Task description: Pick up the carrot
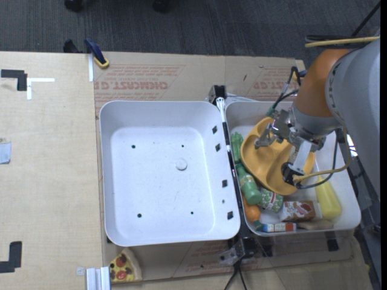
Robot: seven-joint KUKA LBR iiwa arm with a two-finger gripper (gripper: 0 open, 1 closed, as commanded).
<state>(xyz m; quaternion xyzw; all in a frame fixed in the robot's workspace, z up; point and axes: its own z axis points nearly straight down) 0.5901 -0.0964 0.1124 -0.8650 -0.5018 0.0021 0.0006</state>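
**Toward the right bin's near-left corner: carrot sits down and left of the gripper**

At the near-left corner of the right bin (341, 165), a small rounded orange shape, which I take to be the carrot (252, 212), shows between a green packet (249, 187) above it and a small carton (283, 226) just beside it. Only that orange end is exposed, so its long axis cannot be read; the rest may run under the neighbours.

The gripper (284, 145) hangs over a tilted yellow bowl (266, 162) in the middle of the same bin, apart from the carrot. From there the carrot lies toward the lower left of the camera view, past the bowl's lower rim. Whether the gripper is spread or closed cannot be told from this angle, and nothing is seen held in it.

Judging from this, the coming move needs a shift toward that corner and then a descent. Room is tight: the bin wall, the green packet, the carton and the bowl's edge all crowd the carrot, and a yellow fruit-like piece (328, 201) lies well off to the right. The left bin (160, 162) and the wooden counter (48, 162) play no part.
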